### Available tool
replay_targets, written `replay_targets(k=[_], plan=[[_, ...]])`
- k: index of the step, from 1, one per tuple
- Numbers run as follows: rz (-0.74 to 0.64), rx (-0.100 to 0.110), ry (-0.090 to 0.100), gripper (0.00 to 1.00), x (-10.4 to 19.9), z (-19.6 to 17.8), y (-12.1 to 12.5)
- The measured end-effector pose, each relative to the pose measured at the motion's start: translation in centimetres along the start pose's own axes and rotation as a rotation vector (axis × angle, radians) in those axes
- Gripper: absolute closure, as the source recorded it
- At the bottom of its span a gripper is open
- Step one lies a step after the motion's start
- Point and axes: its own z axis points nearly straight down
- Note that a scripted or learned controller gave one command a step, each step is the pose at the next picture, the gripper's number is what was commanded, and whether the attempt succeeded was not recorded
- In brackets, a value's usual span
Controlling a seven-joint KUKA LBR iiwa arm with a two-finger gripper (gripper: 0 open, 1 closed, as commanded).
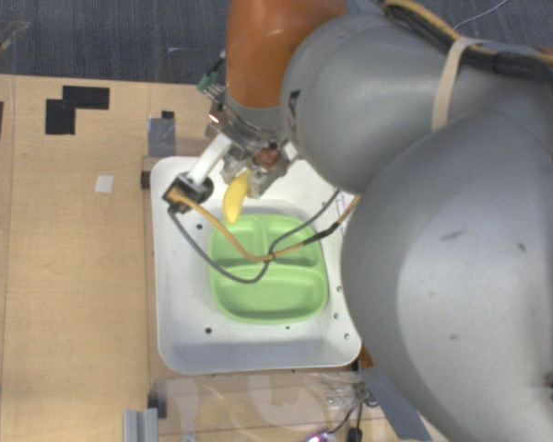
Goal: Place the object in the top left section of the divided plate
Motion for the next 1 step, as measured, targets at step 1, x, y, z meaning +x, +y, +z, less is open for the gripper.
replay_targets(k=[1], plan=[[-0.292,-0.001,0.000,1.00,-8.63,1.17,7.76]])
